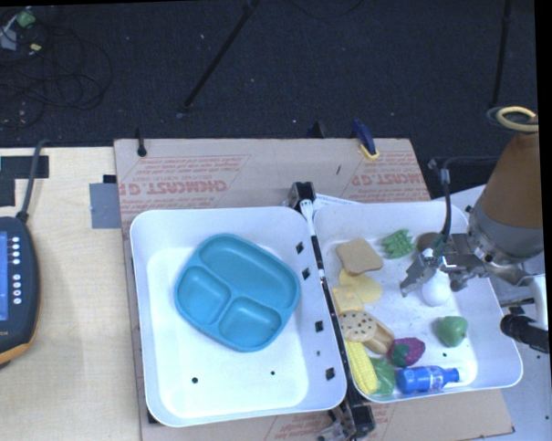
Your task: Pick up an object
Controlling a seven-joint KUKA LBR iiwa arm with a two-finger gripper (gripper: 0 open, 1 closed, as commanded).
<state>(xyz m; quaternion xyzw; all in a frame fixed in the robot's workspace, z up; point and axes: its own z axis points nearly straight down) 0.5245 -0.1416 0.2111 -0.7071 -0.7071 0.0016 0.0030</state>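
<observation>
Camera view, looking down on the bench (68,270): nearest the lens, along the front wall of the right bin (502,374), a blue bottle (427,378) lies on its side, its cap pointing right. Just left of it sit a corn cob (360,364) and a green piece (384,375), with a purple piece (407,351) close behind the bottle. A green pepper (452,330) rests apart toward the bin's right side.

Farther back, a brown cracker (359,326) touches the top of the corn cob, and yellow pieces (359,291) lie stacked against the divider side of the bin. A tan bread slice (359,255) sits behind them, and a green leafy piece (397,243) lies near the far wall.

The gripper (427,274) hangs low over the middle of the right bin, reaching in from the right below the arm's (517,195) orange band. Its fingers stand spread apart, with nothing seen between them. A white egg (436,291) lies just beside the gripper's tip, partly tucked under it; whether they touch cannot be told.

The left bin (165,393) holds a blue divided plate (236,291), set at a tilt across its middle. Cardboard (256,175) lies under both bins. At the bench's left edge rests a control pendant (5,282).
</observation>
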